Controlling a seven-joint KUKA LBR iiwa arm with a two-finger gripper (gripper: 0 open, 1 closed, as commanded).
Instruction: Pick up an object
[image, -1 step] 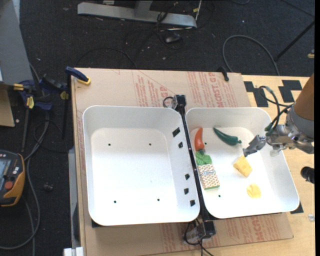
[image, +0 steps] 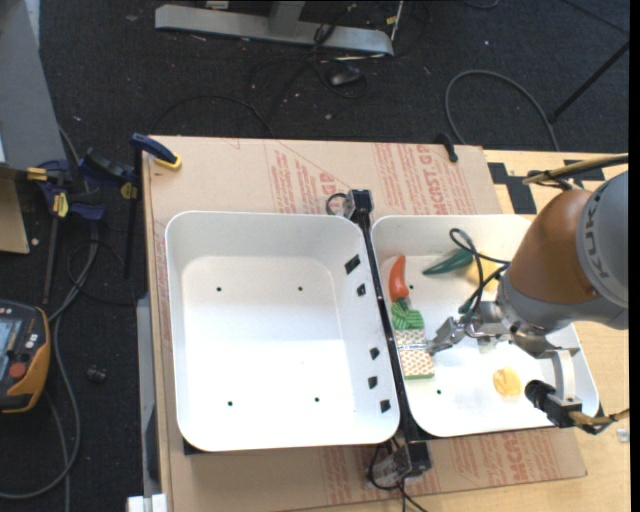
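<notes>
My arm (image: 570, 262) comes in from the right, over the right bin (image: 560, 418), and my gripper (image: 441, 338) sits low near that bin's left wall, about halfway along it. How far my fingers are spread I cannot tell from this slant, and nothing shows plainly between them, so I claim no hold on anything. Just beside my fingertips, against the left wall of the right bin, lies a small cluster: a green crinkled object (image: 406, 318) and, below it toward the near edge, a flat patterned piece (image: 415, 360) with a speckled face and a green border. My tips are close to both, at the seam where the two meet, though whether they touch either I cannot make out. Farther toward the bin's back edge, along the same wall, an orange-red pepper-shaped object (image: 398, 277) stands roughly lengthwise. A dark green leaf-shaped object (image: 448, 264) lies near the back of the bin, partly under my cable. A small yellow object (image: 507, 381) rests toward the near right corner, well apart from my fingers. The left bin (image: 200, 240) sits beside it, their walls touching along the middle.
</notes>
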